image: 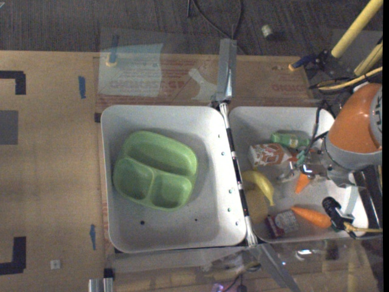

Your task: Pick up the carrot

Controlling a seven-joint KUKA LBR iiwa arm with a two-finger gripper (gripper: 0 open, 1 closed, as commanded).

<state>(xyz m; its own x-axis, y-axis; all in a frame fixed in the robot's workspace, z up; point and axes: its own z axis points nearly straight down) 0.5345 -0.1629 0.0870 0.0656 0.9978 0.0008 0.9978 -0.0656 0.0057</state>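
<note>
In the right bin [255,126], at the frame's lower right, the carrot [311,216] is seen lying free below the gripper [304,170], whose grip cannot be told, so the approach is judged in hand and a descent onto the carrot is called for.

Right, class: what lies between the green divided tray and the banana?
In the camera view, only the adjoining rims of the two white bins lie between the green divided tray and the banana.

Tool [302,170] over right bin [255,123], carrot [311,216] lying nearby
</note>
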